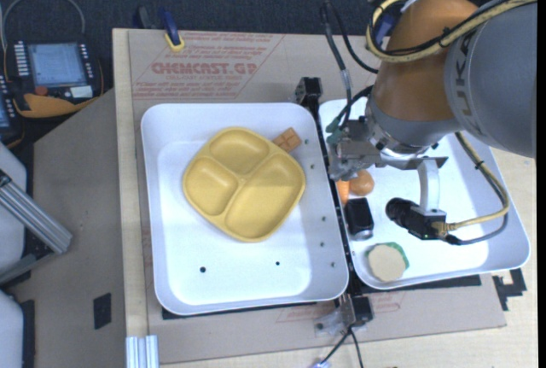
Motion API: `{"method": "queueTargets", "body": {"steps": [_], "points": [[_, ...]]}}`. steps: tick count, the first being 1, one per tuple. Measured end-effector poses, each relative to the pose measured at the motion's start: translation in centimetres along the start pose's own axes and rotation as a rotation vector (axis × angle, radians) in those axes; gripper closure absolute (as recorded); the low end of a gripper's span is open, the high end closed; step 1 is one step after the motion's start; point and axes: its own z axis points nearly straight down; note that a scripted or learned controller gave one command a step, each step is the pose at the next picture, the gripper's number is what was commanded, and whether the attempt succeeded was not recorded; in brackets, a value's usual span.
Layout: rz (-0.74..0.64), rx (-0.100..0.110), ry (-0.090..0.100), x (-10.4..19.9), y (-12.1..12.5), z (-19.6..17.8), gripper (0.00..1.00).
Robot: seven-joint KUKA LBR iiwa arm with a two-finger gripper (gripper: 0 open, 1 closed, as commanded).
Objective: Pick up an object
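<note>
So, quick read on this one: the gripper [345, 163] is down low at the left side of the right bin [505, 240], just right of centre in the frame. The arm's bulk sits right over it, so I honestly can't tell how wide it's set or whether it's got anything.

Closest candidate is a small orange ball [364, 183], right under or just beside the gripper. I can't say if they're touching. Just below that in the picture there's a little black gadget [359, 217], and further down a round tan disc [386, 262] with a green edge. Over in the left bin [160, 187] there's a yellow divided plate [245, 183] with a small brown block [287, 139] at its upper right corner, well away from the action.

My guess is we're at the reach-and-grab step, going for the orange ball, and nothing looks lifted yet. Next it'd need to close squarely on the ball and go straight up. Round thing tucked near the bin wall, so it could easily roll or squirt out.
</note>
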Motion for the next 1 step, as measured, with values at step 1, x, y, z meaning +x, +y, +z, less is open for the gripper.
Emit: {"method": "queueTargets", "body": {"steps": [1], "points": [[0.001,0.0,0.0,5.22,0.28,1.21,1.0]]}}
